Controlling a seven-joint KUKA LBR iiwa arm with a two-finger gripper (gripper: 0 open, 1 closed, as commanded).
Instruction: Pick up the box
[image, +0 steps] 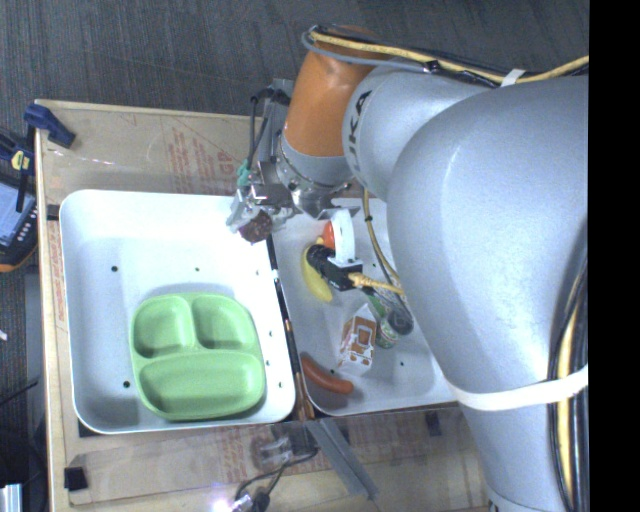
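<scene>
A grey robot arm with an orange band (325, 90) reached from the right over a plywood bench (160, 150) carrying two shallow white plastic bins, set on a dark ribbed floor (150, 50).

Its two-finger gripper (252, 218) hung above the seam between the bins, near their far edge; a small dark object sat at its tip, but whether the fingers were clenched or released could not be told. The small white-and-orange printed box (358, 342) lay in the right bin (320, 400), near a yellow banana (318, 280), a reddish-brown sausage (327, 378) and a dark round-capped item (395, 322). The left bin (90, 230) held a green three-compartment tray (198, 355). A blue clamp (45, 122) gripped the bench's far left corner.
</scene>
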